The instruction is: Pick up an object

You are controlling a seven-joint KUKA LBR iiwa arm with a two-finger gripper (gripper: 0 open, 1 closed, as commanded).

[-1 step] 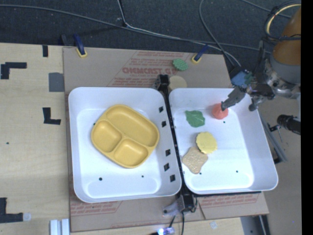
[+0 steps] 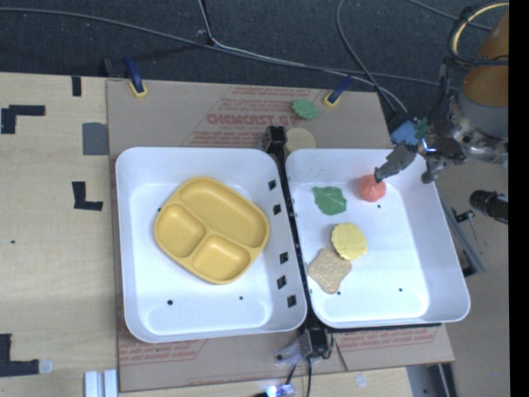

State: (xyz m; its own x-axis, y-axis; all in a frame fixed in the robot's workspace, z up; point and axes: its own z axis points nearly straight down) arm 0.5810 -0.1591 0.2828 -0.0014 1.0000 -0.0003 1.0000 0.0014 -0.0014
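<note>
1. Nearest the camera, the lower rims of the 2 shallow white plastic bins, the left bin (image 2: 140,304) and the right bin (image 2: 430,296), sit side by side on a brown cardboard sheet (image 2: 240,110).
2. In the left bin lies a yellow plastic tray with 3 compartments (image 2: 212,229), turned at an angle.
3. In the near part of the right bin, a tan, toast-shaped flat piece (image 2: 329,270) lies just below a round yellow flat piece (image 2: 349,241); the 2 touch or nearly touch.
4. Farther in, a green leaf-shaped piece (image 2: 330,199) lies near the bin's centre divider side.
5. To its right sits a small red-pink rounded object (image 2: 373,189), close to the bin's far wall.
6. The two-finger gripper (image 2: 409,168) hangs at the bin's far right corner, its fingers spread apart; the left fingertip is just beside the red-pink object, with nothing between the fingers.
7. Beyond the bins, a small green textured piece (image 2: 304,108) rests on the cardboard.
</note>
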